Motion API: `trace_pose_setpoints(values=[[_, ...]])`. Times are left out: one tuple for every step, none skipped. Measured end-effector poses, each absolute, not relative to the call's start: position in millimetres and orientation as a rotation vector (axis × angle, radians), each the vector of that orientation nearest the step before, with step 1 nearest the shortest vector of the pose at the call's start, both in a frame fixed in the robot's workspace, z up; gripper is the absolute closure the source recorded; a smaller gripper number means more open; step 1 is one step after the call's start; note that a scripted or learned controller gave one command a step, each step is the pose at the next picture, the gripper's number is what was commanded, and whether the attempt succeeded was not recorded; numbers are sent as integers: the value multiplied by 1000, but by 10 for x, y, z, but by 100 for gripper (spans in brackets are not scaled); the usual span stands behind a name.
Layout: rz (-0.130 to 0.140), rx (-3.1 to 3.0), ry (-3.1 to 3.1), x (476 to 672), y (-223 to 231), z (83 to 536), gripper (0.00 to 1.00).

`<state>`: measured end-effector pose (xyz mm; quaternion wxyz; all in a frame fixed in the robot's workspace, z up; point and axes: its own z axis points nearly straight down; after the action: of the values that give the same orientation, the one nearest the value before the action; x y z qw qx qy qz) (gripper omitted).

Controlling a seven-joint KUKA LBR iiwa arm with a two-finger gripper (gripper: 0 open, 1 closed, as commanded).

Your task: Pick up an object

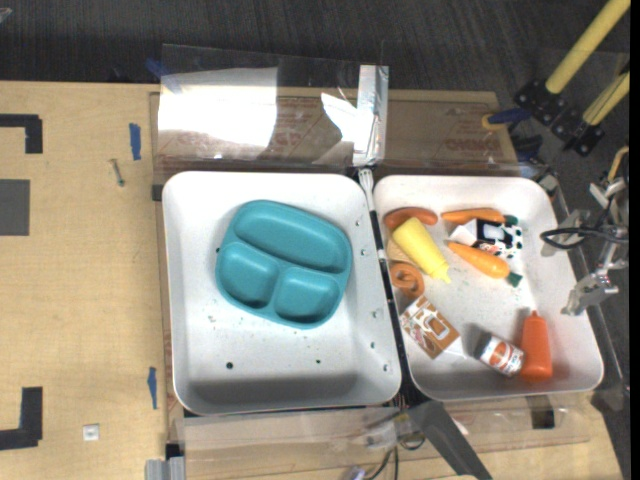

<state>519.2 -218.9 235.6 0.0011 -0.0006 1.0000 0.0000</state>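
- Looking at where things stand, you're at the very start: nothing is lifted, and everything sits loose in the bins.
- Whether the gripper is open or closed, I honestly can't tell from this shot, so check that first.
- Your candidates are mostly piled in the right bin [572, 373]: a yellow bottle [421, 248], a carrot [480, 259] just beside a black-and-white toy [490, 234], a brown packet [430, 328], and a red bottle [537, 348] touching a small can [499, 354].
- The left bin [190, 353] has just a teal divided plate [283, 262], which looks flat, wide and awkward to pinch.
- I'd go for the yellow bottle: it's chunky and there's some bare floor on its right side.
- Next move calls for coming in over it and closing across its narrow width.
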Motion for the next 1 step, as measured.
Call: trace_pose_setpoints(values=[[6,-328,3127,5226,-2067,960,0]])
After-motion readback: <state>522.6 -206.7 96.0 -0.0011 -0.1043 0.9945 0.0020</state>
